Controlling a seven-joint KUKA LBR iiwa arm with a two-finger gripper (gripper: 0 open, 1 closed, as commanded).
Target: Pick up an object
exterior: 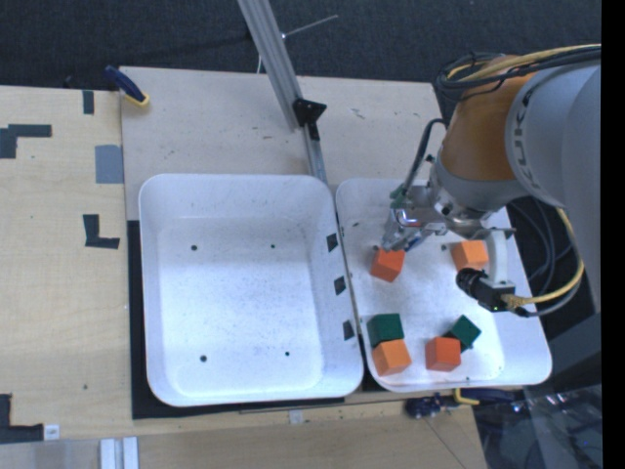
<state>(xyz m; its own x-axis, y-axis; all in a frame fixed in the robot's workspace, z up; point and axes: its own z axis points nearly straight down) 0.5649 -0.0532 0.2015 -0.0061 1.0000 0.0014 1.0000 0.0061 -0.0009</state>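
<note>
Right bin: claw above orange block

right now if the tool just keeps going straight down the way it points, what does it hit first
Most likely the orange block lying just below the tool in the right bin. Depth is hard to judge from this slanted view, so it may land on the bin floor beside it instead.

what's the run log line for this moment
arm: over right bin | gripper: just above orange block | grasp: not confirmed | other blocks: orange and green, in same bin | left bin: untouched
</note>
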